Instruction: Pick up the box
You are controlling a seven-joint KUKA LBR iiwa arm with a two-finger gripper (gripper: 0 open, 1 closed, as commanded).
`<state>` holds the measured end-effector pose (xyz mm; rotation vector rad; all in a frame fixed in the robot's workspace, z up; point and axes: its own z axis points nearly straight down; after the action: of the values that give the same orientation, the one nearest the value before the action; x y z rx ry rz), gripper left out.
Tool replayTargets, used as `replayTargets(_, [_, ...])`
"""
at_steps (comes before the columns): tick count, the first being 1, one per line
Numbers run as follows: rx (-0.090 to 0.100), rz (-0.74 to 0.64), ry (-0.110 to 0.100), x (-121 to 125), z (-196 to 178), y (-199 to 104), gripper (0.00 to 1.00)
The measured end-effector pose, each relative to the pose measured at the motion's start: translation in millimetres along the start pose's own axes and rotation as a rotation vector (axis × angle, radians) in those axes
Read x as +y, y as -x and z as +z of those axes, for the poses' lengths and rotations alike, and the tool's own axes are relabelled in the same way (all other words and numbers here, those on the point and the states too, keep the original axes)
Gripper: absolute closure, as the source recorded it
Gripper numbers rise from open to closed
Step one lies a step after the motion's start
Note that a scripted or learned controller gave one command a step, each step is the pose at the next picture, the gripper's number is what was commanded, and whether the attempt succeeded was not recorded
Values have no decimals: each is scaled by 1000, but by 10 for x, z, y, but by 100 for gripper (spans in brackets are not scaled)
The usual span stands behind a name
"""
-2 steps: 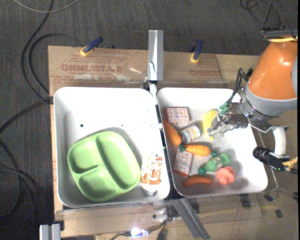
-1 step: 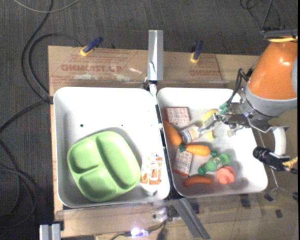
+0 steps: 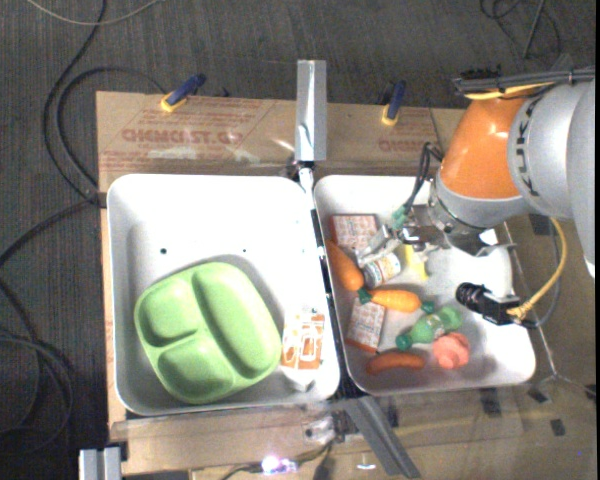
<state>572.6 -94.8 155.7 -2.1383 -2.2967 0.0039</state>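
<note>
Dark carpet with loose cables surrounds the counter [image 3: 130, 148] and its two white bins.
Whether the claw [image 3: 405, 236] is open or closed, I cannot tell; it hangs over the right bin [image 3: 515, 363] just beside the box [image 3: 353, 231], and crowded carrots [image 3: 395, 299] could cause a wrong grab.

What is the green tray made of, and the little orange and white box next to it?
The green tray looks like smooth moulded plastic: one even colour, rounded compartments, a soft sheen. The orange and white box leaning at the left bin's right wall looks like printed cardboard, judging by its flat faces, sharp edges and printing, though it is too small to be sure.
</note>
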Motion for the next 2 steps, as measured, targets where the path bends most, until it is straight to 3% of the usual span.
replayTargets(1, [2, 326, 13, 137, 653, 175, 0])
replayTargets(2, [4, 863, -46, 677, 655, 469, 0])
